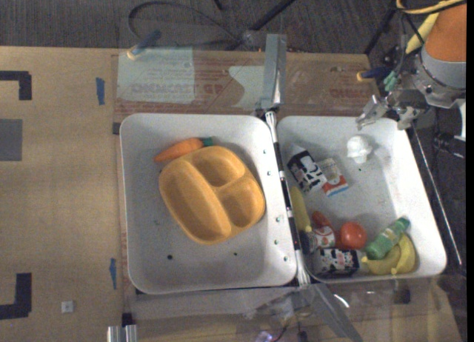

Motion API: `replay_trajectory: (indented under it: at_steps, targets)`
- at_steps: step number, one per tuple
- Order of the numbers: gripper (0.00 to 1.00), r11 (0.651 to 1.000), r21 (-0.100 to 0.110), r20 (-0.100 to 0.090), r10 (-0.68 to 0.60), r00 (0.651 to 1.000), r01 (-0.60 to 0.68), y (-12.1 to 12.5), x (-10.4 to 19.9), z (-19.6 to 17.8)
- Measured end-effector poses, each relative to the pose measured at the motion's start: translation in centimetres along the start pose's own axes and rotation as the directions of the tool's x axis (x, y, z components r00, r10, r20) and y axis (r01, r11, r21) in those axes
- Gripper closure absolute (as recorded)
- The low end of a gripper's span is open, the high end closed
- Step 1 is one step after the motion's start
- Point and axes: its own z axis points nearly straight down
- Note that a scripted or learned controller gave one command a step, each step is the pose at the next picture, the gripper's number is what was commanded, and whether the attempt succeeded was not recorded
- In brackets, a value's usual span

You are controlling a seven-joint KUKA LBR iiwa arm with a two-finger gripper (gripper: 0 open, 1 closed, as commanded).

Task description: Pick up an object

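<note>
My gripper [387,115] hangs over the far right corner of the right bin [422,207], its fingers spread and nothing between them. Just below it lies a white crumpled lump [359,148]. Further into the bin are a black-and-white carton [307,171] and a small red-and-white box [335,183]. A red tomato [353,235], a green bottle [387,240], a yellow banana [398,259] and a cow-patterned can [337,262] crowd the near end. A long yellow piece [298,209] lies along the bin's left wall.
The left bin [141,207] holds an orange divided plate [212,193] and a carrot [178,149] at its far edge. A metal divider [272,74] runs between the bins. Cables and stands sit beyond the bench at top right.
</note>
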Motion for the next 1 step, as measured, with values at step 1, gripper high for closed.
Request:
replay_trajectory:
  at_steps: [1]
  targets:
    - [0.0, 1.0, -0.016, 0.004, -0.022, 1.0, 0.022, -2.75, 2.83, 11.31]
